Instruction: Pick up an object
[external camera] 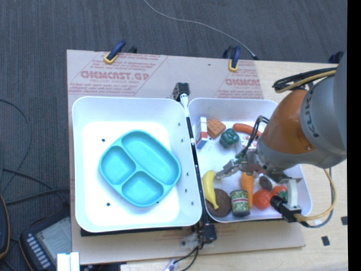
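**Arm over the right bin, toys counted**

Two white bins side by side on the bench: left bin (79, 151) and right bin (225, 103). In the left bin, one blue divided plate (140, 167) with three compartments, lying flat near the middle.

In the right bin, a cluster of toy food. One banana (209, 188) at the left side, just beside one brown cookie (220, 203) at the front wall. One green can (240, 202) to the right of the cookie, touching or nearly so. One carrot (247, 182) just behind the can, one tomato (262, 199) to its right. Toward the back: one green pepper (228, 138), one waffle-like piece (215, 127), one orange sausage (243, 128) and one small red-and-white box (202, 136) by the left wall.

One gripper (231, 166) reaching in from the right, low over the middle of the right bin, between banana and carrot. Nothing seen between the metal fingers (224, 170); opening too unclear to judge.

Two clamps, blue (114, 51) and (233, 58), at the board's back edge.
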Controlling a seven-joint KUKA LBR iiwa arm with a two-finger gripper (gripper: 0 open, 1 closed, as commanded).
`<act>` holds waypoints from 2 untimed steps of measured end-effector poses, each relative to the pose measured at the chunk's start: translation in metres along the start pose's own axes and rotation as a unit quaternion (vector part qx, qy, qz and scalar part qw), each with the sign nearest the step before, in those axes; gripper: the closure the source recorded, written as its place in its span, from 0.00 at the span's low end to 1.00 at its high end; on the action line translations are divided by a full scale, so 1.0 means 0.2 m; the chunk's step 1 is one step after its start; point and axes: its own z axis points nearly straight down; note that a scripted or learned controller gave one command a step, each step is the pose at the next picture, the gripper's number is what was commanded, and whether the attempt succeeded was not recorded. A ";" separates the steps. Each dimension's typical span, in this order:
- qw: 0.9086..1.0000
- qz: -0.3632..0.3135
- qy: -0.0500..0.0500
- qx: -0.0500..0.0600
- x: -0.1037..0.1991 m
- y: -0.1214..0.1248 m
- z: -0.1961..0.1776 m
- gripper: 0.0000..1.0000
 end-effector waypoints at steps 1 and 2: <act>1.000 0.000 0.000 -0.001 0.00 0.01 -0.05 1.00; 1.000 -0.002 0.003 0.004 0.31 0.46 -0.48 1.00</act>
